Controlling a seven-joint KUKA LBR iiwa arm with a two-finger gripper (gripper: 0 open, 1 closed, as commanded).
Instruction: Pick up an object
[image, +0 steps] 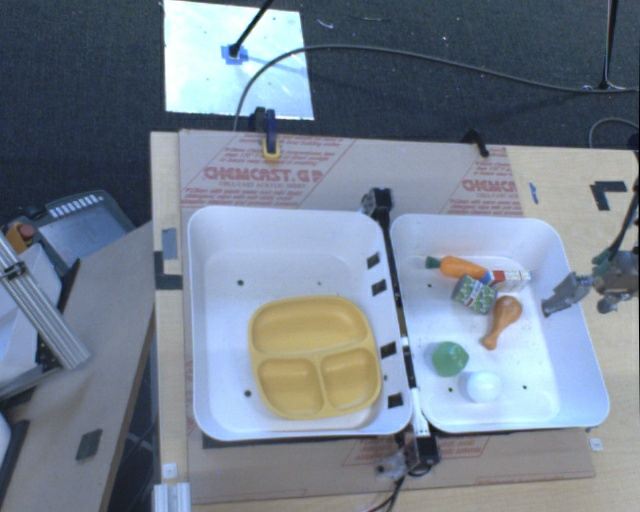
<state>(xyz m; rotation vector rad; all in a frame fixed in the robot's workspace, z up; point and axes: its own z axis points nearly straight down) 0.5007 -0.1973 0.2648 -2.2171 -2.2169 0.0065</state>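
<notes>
Inside the right bin (575, 385), the pickable things sat bunched together: an orange carrot-like piece (463, 267) nearest the far wall, a small green patterned box (473, 294) touching it on the near side, and a slim white tube (510, 275) poking out toward the bin's right wall. Just nearer lay a brown drumstick shape (503, 320), tilted. A green lump (449, 358) and a white ball (483, 385) rested close together toward the bin's near wall, apart from the cluster.

The tool (558, 297) hovered over the bin's right side, beside the drumstick and touching nothing; whether its tips were apart or together could not be made out, being dark and small. The arm behind it was cut off at the frame edge.

Left of that bin, the other bin (215, 240) carried a yellow divided tray (313, 355). Black clips (385, 288) ran along the seam between the two. Beyond both, a printed cardboard sheet (300, 170) covered the worktop (560, 165).
</notes>
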